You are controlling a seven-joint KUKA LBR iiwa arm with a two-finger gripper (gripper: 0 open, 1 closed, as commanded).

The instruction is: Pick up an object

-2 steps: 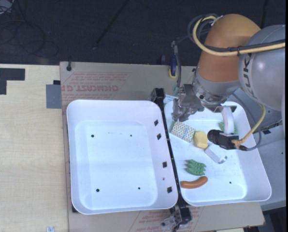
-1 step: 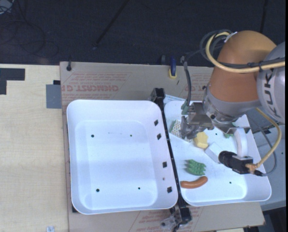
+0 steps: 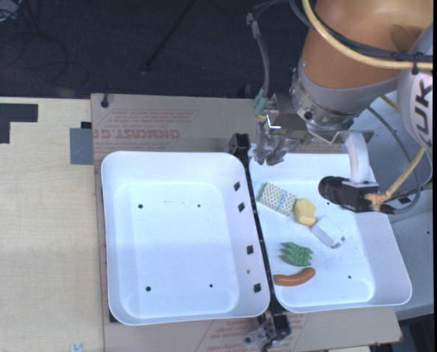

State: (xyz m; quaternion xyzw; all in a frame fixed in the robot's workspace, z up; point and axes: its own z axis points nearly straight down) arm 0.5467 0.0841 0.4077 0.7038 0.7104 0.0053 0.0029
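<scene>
**Packet lies loose in the right-hand bin**

In the right-hand bin (image 3: 372,270), a checkered packet (image 3: 277,198) lies just beside a yellow lump (image 3: 304,211). A white block (image 3: 326,233), green toy (image 3: 296,253) and orange sausage (image 3: 294,276) lie near. The jaws hang over the bin's far left corner; I cannot tell how far open they are.

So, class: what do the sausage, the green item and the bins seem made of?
Sausage: probably moulded plastic or rubber, going by its smooth, even orange-red skin. Green item: likely plastic too, bumpy and matte, though too small to be sure. Bins: apparently hard white plastic, smooth, with rounded rims.
</scene>
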